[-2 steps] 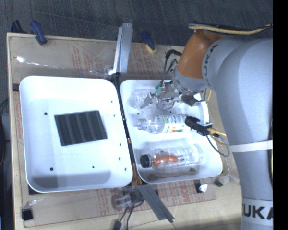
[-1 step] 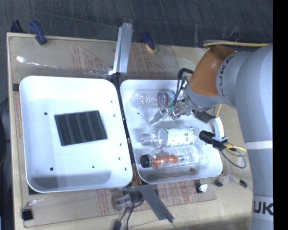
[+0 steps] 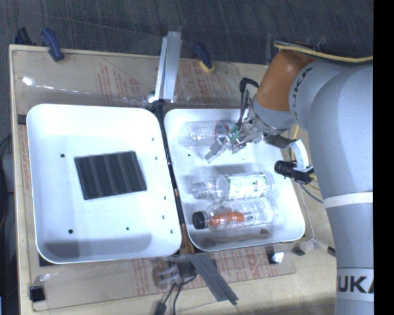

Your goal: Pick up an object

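At the far left of the camera view, the wooden bench (image 3: 85, 67) carries blue clamps (image 3: 52, 44) along its upper edge. The left bin (image 3: 46, 176) comes next, a shallow white tray with a dark ribbed panel (image 3: 110, 174) lying flat on its floor, slightly tilted. Between the two bins runs a narrow dark seam, with a grey metal bar (image 3: 167, 64) rising from its upper end and another grey strip (image 3: 213, 282) slanting off below the bins. The right bin (image 3: 177, 176) holds three clear plastic bottles. The upper bottle (image 3: 200, 135) lies on its side near the bin's top wall, its right end meeting the gripper. The middle bottle (image 3: 233, 187) lies on its side with a white label, and the lower bottle (image 3: 233, 216), with a black cap pointing left and an orange tint inside, lies just below it, the two nearly touching. The gripper (image 3: 224, 143) sits down inside the right bin at the right end of the upper bottle; whether its fingers are spread or closed cannot be told, nor whether they grasp the bottle. To its right, the arm's orange band (image 3: 279, 77) and grey body (image 3: 338, 143) reach in.
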{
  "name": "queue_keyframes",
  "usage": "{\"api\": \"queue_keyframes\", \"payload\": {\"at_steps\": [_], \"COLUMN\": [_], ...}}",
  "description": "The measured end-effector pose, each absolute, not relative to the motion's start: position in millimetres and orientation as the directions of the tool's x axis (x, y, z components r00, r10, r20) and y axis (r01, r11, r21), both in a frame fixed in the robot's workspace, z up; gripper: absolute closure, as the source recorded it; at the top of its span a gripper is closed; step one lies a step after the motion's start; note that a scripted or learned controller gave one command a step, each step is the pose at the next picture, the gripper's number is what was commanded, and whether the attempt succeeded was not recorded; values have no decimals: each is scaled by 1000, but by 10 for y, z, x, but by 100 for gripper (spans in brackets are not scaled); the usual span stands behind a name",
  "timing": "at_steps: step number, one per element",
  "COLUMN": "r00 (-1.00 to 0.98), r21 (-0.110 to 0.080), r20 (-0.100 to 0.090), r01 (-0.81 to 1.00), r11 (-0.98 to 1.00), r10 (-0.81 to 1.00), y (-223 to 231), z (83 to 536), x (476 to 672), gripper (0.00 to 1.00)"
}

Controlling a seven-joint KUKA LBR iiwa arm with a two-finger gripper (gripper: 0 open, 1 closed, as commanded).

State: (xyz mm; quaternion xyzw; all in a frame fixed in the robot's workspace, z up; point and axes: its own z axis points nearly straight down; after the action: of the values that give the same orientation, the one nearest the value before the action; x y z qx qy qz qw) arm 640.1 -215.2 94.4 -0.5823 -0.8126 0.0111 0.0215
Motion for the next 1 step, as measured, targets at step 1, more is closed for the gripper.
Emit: {"api": "queue_keyframes", "payload": {"at_steps": [1], "r00": [-356], "r21": [-28], "r20": [12], "r01": [934], "r11": [356], "r10": [934], "y": [-1996], "z": [1485], "x": [6489], "gripper": [0]}}
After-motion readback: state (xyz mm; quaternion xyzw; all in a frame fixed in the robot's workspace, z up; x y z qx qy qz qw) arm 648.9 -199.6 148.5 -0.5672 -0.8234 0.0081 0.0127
